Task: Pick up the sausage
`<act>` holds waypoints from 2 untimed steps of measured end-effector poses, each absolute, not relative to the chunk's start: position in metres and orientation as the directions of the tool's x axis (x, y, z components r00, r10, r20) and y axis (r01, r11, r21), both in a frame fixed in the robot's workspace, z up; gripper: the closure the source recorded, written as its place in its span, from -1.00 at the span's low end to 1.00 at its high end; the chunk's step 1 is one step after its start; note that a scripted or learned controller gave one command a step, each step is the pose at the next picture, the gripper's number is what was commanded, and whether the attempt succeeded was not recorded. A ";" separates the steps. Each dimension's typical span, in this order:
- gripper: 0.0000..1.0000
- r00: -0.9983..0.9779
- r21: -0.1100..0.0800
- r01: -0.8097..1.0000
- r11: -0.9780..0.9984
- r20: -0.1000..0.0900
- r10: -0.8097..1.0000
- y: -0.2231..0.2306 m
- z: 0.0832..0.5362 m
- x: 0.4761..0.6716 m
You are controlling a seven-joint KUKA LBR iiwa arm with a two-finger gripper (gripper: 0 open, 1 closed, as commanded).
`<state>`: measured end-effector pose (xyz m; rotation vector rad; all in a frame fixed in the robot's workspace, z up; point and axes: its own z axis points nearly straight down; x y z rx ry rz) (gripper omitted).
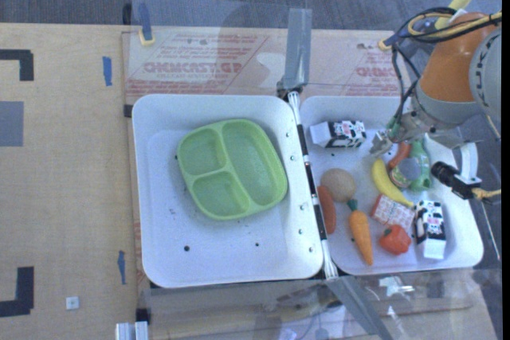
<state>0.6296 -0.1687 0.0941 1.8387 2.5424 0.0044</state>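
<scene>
The sausage [327,209], a reddish-brown stick, lies lengthwise along the left wall of the right bin [470,255], just below a brown potato [339,183]. My gripper [386,142] hangs over the upper middle of the right bin, to the right of and above the sausage and well apart from it. It sits beside a cow-patterned carton [339,133] and above a banana [386,181]. A small orange-red piece [401,154] shows right beside the gripper; what it is cannot be told.
The right bin also holds a carrot [360,236], a red fruit [394,240], a pink packet [390,209], a second cow carton [430,224] and a green item [419,169]. A green divided plate [231,169] lies in the left bin [159,251].
</scene>
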 end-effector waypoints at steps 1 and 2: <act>1.00 -0.310 -0.019 0.951 0.310 -0.002 0.951 -0.125 0.086 0.654; 1.00 -0.310 -0.022 0.950 0.310 -0.002 0.951 -0.125 0.093 0.655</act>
